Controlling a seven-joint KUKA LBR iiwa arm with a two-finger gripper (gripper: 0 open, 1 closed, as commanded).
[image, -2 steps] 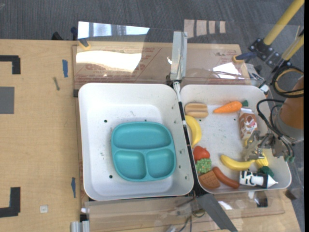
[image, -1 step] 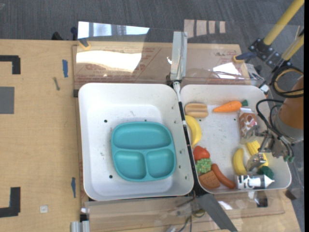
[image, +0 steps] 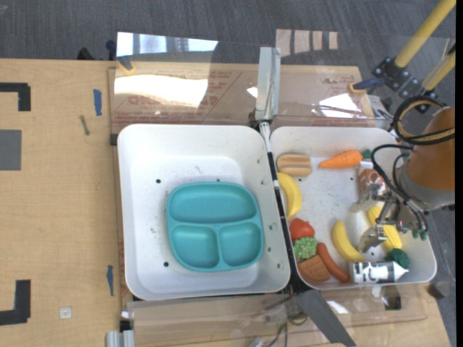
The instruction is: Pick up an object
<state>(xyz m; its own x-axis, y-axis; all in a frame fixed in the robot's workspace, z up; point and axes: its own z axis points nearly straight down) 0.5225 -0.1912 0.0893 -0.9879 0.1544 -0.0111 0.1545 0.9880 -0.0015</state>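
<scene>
My gripper (image: 382, 228) is low in the right bin (image: 318, 137), near its right wall, with the orange-banded arm (image: 434, 157) above it. A yellow corn cob (image: 391, 235) lies right at the gripper's tip; I cannot tell whether it is gripped. A yellow banana (image: 345, 243) lies just to the left of the gripper. A white bottle (image: 376, 271) lies below it at the front wall. Also in this bin are a carrot (image: 340, 160), a bun (image: 294, 164), a second banana (image: 291, 194), a red tomato (image: 302, 229), broccoli (image: 304, 248) and a sausage (image: 331, 262).
The left bin (image: 145, 157) holds a teal divided plate (image: 214, 225). A red-and-white packet (image: 370, 183) stands by the arm at the right bin's right side. A clear panel (image: 188, 85) and yellow struts (image: 427, 27) stand behind the bins.
</scene>
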